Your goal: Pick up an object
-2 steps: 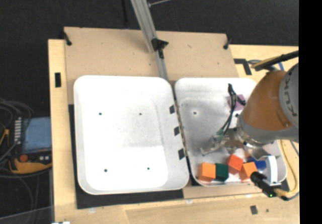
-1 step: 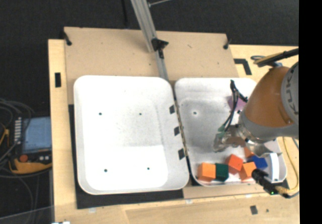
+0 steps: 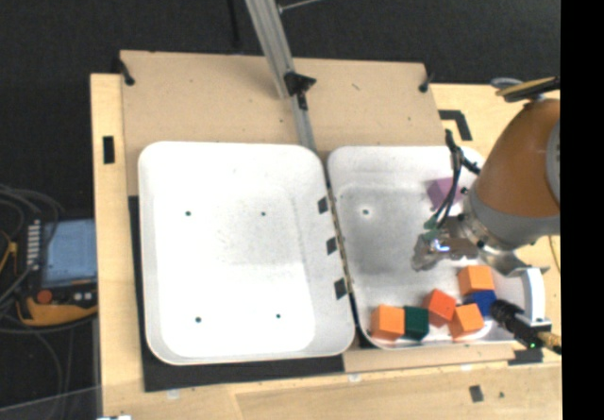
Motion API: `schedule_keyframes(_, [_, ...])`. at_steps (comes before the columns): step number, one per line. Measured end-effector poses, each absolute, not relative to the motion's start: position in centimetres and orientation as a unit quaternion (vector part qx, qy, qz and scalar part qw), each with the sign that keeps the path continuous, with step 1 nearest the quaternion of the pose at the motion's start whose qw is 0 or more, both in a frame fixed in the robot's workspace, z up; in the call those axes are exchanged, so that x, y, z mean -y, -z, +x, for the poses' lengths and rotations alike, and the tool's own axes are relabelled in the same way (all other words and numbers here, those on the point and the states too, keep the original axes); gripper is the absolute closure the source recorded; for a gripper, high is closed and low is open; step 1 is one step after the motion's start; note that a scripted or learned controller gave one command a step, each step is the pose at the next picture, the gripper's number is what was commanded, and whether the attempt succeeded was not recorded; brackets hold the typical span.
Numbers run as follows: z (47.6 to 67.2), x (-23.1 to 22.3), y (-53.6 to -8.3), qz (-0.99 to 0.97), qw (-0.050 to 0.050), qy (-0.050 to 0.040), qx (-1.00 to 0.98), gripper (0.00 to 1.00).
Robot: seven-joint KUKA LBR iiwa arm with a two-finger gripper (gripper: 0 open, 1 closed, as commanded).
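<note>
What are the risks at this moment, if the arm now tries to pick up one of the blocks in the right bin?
1. The blocks, such as the orange block and green block, lie crowded along the near wall of the right bin, so the fingers may find little room.
2. The gripper hangs over bare floor, apart from that cluster; closing here would probably catch nothing.
3. The purple piece is partly hidden by the arm.

Overhead view of the surface (image 3: 236, 97) with two white bins. The arm (image 3: 519, 177) reached in from the right, its gripper (image 3: 429, 248) over the right bin (image 3: 377, 182). Orange blocks (image 3: 388, 320), a green block (image 3: 416, 322) and a blue block (image 3: 482, 301) lay along that bin's near edge; a purple piece (image 3: 440, 190) lay beside the arm. The left bin (image 3: 236, 248) adjoined it.
</note>
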State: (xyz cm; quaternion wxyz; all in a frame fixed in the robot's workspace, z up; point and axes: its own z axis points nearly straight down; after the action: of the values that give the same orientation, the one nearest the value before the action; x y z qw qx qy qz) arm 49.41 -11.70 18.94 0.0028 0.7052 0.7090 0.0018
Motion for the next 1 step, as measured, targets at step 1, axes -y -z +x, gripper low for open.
schedule_keyframes(1, [49.05,10.99,-24.61,0.705,0.003,-0.0024,-0.709,1.00])
